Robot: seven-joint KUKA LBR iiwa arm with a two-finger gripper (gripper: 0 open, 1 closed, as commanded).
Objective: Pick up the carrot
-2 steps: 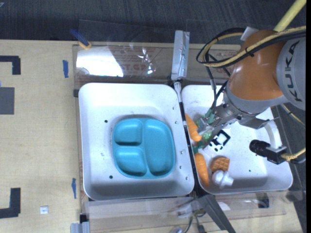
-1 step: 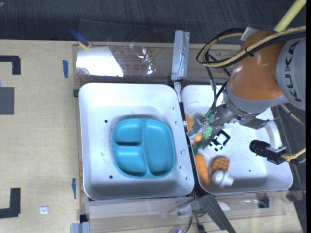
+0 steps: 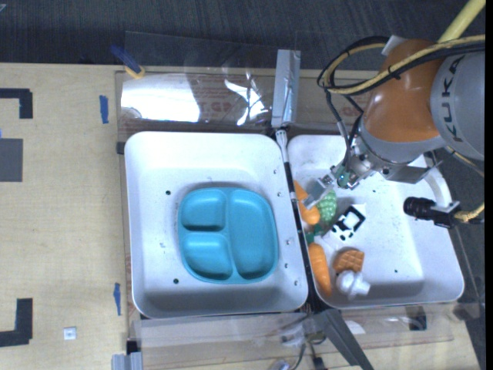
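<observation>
The carrot [image 3: 320, 270], a long orange piece, lies along the left wall of the right bin [image 3: 431, 280], near its front. My gripper [image 3: 341, 179] hangs over the back left part of that bin, well behind the carrot and apart from it. Just below the gripper lie a shorter orange piece [image 3: 309, 213] and a green speckled item [image 3: 329, 205] touching it. Nothing shows between the fingers, and the wrist above hides much of them.
A black-and-white tag [image 3: 349, 220], an orange-brown item [image 3: 348, 260] and a white object [image 3: 355, 286] lie right of the carrot. The left bin [image 3: 146, 168] holds a blue divided plate [image 3: 228, 233]. A black cable end [image 3: 422, 208] juts over the right bin.
</observation>
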